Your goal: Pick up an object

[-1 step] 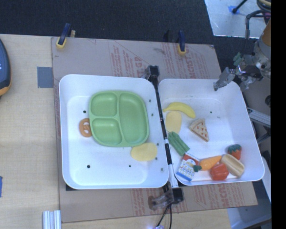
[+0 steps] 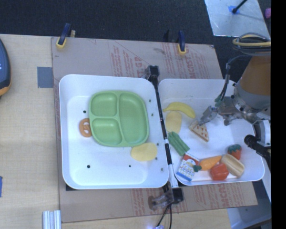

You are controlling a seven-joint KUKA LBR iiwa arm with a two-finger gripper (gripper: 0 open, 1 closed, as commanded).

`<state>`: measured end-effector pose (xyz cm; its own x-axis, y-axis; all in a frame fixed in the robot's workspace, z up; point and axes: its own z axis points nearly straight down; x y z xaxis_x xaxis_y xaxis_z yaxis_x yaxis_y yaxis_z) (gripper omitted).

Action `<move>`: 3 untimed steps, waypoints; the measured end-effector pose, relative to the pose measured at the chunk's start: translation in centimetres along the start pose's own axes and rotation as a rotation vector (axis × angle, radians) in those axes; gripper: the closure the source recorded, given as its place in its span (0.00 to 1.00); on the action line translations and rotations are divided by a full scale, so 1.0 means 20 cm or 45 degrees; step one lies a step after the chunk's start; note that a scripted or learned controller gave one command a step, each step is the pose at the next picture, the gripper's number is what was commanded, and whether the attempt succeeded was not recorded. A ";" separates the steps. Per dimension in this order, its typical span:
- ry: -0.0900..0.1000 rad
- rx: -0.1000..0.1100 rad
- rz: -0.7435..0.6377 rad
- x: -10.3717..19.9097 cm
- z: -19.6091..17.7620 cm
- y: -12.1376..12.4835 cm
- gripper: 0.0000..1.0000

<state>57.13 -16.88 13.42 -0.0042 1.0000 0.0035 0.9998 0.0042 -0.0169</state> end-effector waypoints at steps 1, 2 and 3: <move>-0.003 -0.012 -0.002 0.10 0.21 -0.05 0.00; -0.005 -0.015 -0.001 0.09 0.14 -0.05 1.00; -0.008 -0.033 -0.003 0.11 -0.37 0.19 1.00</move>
<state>61.03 -14.61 20.68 -0.0065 1.0000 -0.0028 0.9999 0.0065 0.0091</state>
